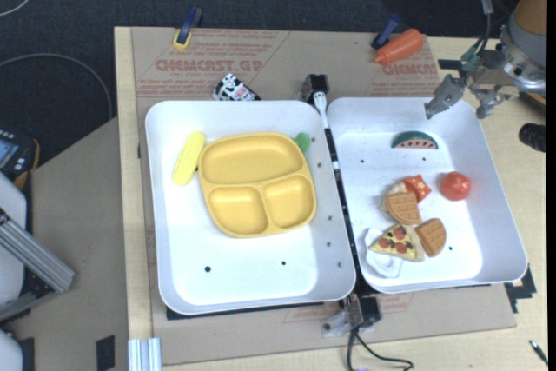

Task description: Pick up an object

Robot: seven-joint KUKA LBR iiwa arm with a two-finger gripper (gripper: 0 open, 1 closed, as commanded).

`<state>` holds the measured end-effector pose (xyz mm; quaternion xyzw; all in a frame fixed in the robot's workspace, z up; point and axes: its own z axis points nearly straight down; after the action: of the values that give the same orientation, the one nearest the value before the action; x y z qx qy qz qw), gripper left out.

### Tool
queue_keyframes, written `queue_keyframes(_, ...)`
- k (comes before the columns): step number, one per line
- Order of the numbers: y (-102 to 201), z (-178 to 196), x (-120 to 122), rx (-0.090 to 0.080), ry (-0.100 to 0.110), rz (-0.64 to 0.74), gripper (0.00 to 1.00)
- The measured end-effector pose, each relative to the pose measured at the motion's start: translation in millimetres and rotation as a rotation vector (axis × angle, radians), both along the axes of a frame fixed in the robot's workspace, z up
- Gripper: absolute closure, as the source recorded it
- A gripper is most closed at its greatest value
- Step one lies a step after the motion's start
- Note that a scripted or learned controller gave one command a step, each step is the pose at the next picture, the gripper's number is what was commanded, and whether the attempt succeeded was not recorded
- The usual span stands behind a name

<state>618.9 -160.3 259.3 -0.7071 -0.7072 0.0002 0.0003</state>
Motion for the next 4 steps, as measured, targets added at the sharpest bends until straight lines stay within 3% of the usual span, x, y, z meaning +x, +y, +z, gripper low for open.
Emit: queue_keyframes(4,1,-177,-11,0.002,0.005,0.0,0.0)
